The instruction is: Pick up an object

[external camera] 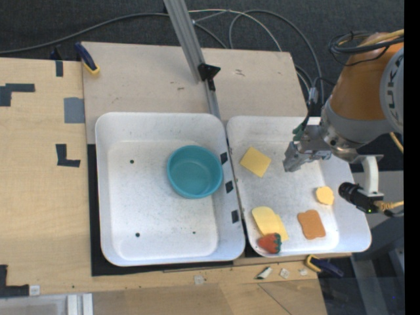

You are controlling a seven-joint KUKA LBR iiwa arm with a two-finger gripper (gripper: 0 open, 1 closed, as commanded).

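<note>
The desk point(164, 71) carries two shallow white bins side by side, and the right bin point(262, 131) serves as the landmark here. Just left of it, touching along the shared rim, sits the left bin point(118, 176), and in that bin, toward the side nearer the right bin, stands a teal bowl point(194, 170), upright and apart from everything else.

Over the far half of the right bin hangs the arm point(367, 90), reaching in from the right, with the gripper point(296, 161) low above the bin floor. Its jaws point down and left, but whether they are spread or pressed together cannot be told from this angle; nothing shows between them.

The small things lie inside the right bin. The yellow square piece point(255, 161) rests near the bin's left wall, just beside the gripper and the closest candidate. It looks like a flat, light toy piece, probably stiff plastic or foam; being thin, it would likely need a pinch across two opposite edges, and a smooth surface might slip.

Toward the near edge of the right bin lie a pale yellow piece point(267, 220) with a red piece point(270, 243) touching its near end, and an orange piece point(312, 225) well apart to their right. A small yellow-orange piece point(324, 195) sits by the bin's right side, beyond the orange one.
</note>
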